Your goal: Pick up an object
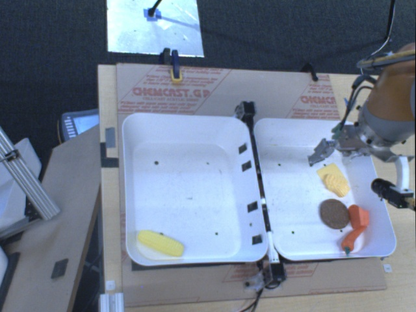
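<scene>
gripper (322,152): fingers look parted, nothing between them, above right bin (292,246)
target: yellow ridged piece (334,179), just beside the gripper, lying flat
handling: probably light, stiff plastic; grip across the narrow width
neighbours: brown disc (335,214), carrot (355,228)

2 bins (188,125), perhaps 4 toy foods (160,242)

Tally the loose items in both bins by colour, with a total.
Yellow: 2, the corn cob in the left bin and the ridged yellow piece in the right bin.
Brown: 1, the round disc.
Orange: 1, the carrot.
Total: 4.
</scene>
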